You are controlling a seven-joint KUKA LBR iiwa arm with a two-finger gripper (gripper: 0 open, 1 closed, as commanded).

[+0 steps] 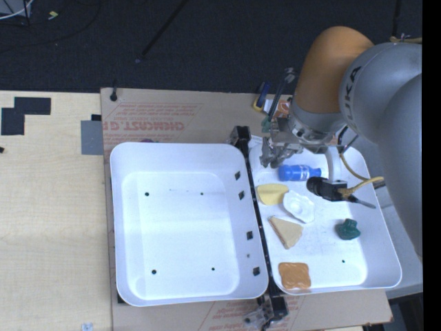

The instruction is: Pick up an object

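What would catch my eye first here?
The big grey arm with its orange band reaches in from the right, its gripper low over the right bin. That bin holds a scatter of small things, among them a blue bottle beside the gripper and a green piece.

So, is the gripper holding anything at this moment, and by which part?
It cannot be told. The gripper hangs over the far end of the right bin, beside the blue bottle, but nothing visibly sits in it.
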